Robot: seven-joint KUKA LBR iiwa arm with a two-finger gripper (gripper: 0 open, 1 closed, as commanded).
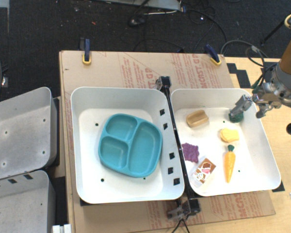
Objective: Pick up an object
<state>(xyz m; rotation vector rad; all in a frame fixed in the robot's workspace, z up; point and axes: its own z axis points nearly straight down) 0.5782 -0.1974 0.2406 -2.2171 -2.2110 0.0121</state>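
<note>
The right bin (262,176) holds several small items. A tan bread-like block (197,118) lies at its back left, and a yellow lump (229,135) sits right of centre. Below the lump lies an orange toy carrot (230,163). A purple piece (190,152) and a small printed packet (204,172) rest near the divider. My gripper (248,111) hangs over the bin's back right corner, open, with nothing between its fingers. Its left fingertip (236,114) is dark and sits just above the yellow lump.
A teal divided plate (131,144) lies in the left bin (87,98). Black clips run down the divider (173,135) between the bins. Spare white bins (19,125) sit off the bench at the left. Cables trail behind the bench.
</note>
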